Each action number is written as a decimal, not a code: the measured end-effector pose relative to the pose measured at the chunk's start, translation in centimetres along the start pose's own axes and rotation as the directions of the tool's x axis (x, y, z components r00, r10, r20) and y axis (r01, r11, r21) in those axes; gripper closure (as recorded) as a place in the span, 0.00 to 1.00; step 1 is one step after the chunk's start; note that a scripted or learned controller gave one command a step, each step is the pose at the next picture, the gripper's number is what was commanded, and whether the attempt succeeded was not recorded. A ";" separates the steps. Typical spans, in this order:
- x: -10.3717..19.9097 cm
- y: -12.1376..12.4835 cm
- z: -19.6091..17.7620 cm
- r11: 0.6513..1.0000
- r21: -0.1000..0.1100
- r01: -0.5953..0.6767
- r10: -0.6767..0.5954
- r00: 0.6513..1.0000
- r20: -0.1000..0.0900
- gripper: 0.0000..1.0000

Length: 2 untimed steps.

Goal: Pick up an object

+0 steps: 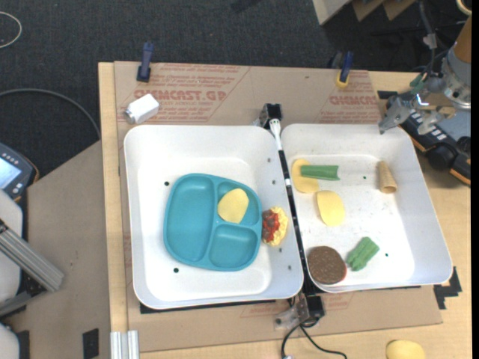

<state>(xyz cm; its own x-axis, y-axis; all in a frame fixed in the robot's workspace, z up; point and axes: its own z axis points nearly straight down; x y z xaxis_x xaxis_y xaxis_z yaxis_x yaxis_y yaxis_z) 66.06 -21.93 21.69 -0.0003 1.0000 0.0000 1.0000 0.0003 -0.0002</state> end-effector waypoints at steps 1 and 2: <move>10.9 -4.3 -9.5 1.000 -0.011 0.011 -0.011 1.000 -0.002 0.00; 16.7 -3.6 -33.0 1.000 -0.023 0.006 -0.006 1.000 0.002 0.00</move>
<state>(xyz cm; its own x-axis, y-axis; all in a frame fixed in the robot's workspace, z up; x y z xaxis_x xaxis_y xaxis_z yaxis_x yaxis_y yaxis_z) 62.48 -5.23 54.69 -0.0065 1.0000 -0.0017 0.9997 0.0066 0.0230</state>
